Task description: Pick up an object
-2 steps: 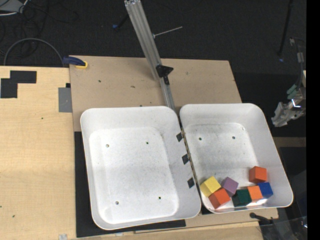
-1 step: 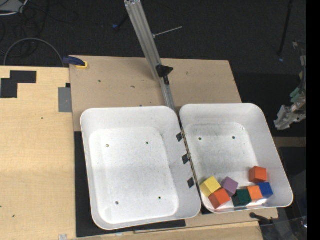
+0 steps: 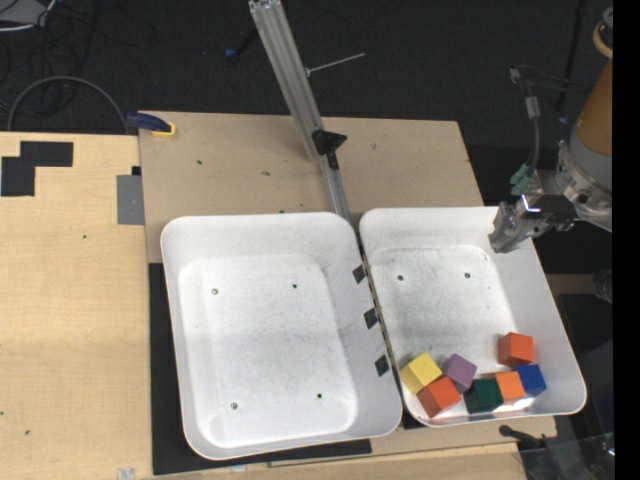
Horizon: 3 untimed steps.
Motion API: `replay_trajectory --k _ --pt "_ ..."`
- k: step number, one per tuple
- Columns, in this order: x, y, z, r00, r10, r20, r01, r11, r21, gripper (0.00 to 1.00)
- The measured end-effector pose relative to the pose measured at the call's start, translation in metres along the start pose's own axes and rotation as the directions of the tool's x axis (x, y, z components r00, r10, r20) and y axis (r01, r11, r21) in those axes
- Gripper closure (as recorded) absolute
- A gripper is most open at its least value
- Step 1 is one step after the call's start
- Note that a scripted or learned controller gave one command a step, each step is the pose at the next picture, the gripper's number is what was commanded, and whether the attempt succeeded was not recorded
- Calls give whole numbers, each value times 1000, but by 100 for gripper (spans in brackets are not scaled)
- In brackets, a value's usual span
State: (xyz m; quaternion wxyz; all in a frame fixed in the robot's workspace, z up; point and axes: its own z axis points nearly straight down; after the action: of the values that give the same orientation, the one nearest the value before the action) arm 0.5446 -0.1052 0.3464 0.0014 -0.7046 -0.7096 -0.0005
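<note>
Hovering gripper [image 3: 507,230] above the right bin's [image 3: 440,230] far rim, finger state indiscernible; coloured blocks [image 3: 475,376] clustered well below it.

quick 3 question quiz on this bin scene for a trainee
1. True or false: the blocks lie in the left bin.
2. Which block touches no other? A) red block B) green block C) purple block
3. Fill in: the gripper hangs over the right bin's ___ rim.

Key: 1 false, they cluster in the right bin's near corner. 2 A. 3 far right.
</note>
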Motion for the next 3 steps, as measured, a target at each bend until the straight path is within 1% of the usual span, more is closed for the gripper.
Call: replay_trajectory --k 1,2,3 --pt "103 6 -28 1000 0 1 0 1000 -1 100" --pt "66 -12 47 1000 10 3 -10 1000 10 100" --pt "104 6 -2 1000 3 2 -3 1000 -4 100"
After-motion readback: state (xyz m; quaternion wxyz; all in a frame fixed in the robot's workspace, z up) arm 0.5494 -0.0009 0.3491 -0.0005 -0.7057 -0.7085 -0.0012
